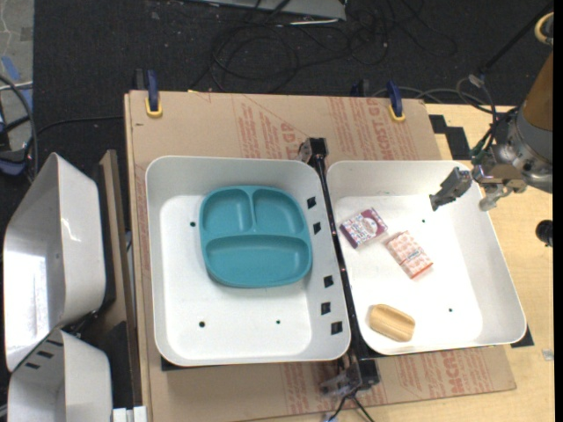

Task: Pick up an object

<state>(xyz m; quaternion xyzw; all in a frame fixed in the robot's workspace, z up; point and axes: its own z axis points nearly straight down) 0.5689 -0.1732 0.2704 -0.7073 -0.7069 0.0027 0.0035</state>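
Note:
Three small objects lie in the right bin (493, 262): a purple and white packet (363, 226) near its left side, a pink and white patterned box (410, 254) just right of it, and a tan bread-like roll (391, 322) near the front. My gripper (470, 192) hovers over the bin's far right corner, up and right of the pink box. Its two fingers stand apart, open, with nothing between them. One dark fingertip (449, 188) points left toward the bin's middle.
The left bin (167, 262) bears a teal divided plate (255, 236). A black divider (330, 236) runs between the two bins. White tubs (53, 244) stand off the bench at the left. Blue and yellow clamps (154, 104) hold the cardboard at the back.

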